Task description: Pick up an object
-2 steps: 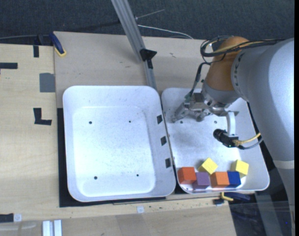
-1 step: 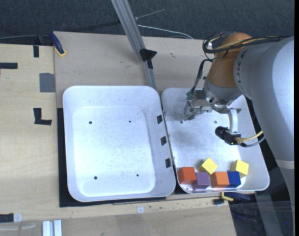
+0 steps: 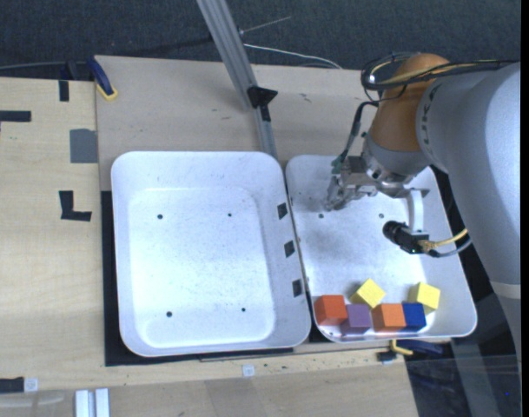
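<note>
The arm (image 3: 438, 120) comes in from the right and bends down over the upper part of the right bin (image 3: 459, 272); its gripper (image 3: 338, 194) points at the bin floor near the left wall; honestly can't tell how the jaws stand; the blocks (image 3: 377, 307) sit bunched along the bin's near edge, well apart from the gripper; left bin (image 3: 199, 250) beside it.
</note>
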`<move>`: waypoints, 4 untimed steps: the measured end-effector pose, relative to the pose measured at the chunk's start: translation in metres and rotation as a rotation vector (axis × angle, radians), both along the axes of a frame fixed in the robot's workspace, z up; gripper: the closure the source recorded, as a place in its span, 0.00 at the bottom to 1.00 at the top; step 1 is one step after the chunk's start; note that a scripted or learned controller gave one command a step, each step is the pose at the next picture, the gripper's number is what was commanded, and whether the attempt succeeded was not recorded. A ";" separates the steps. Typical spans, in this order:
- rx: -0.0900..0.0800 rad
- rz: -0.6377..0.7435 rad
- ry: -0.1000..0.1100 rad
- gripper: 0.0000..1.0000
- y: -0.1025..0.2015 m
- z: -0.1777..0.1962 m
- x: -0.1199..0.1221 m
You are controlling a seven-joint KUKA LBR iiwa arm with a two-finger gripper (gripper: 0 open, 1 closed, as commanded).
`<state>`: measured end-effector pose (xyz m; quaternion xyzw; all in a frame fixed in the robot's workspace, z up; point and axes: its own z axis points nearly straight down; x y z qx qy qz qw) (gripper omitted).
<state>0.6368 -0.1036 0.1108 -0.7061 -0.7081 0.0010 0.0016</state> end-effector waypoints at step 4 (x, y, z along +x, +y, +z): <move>0.001 0.003 0.000 1.00 0.014 0.115 -0.071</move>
